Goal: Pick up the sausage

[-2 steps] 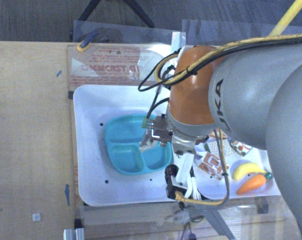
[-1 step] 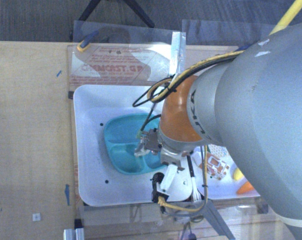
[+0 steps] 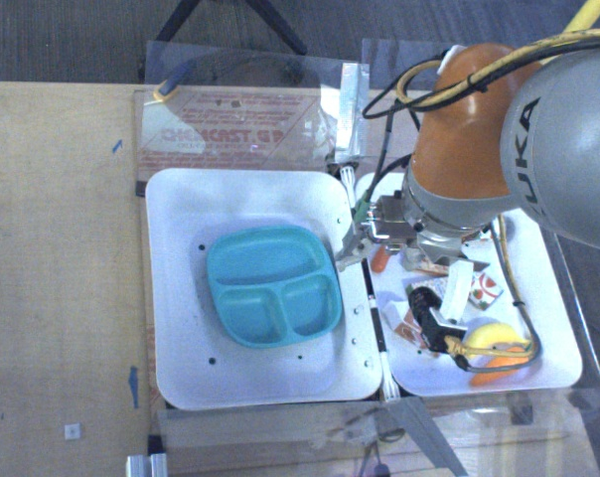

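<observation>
One smooth teal three-compartment plate (image 3: 273, 299) lies in the left bin (image 3: 171, 266); gripper (image 3: 399, 238) state unclear.

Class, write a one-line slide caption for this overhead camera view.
KUKA arm reaches over the right bin of mixed items; a teal divided plate sits in the left bin.

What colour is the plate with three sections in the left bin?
Turquoise blue. The three-section plastic plate shows best in the camera view.

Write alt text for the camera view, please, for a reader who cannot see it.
A grey and orange robot arm hangs over the right white bin, which holds a jumble of small items, among them a banana. The left white bin holds a teal divided plate.
</observation>
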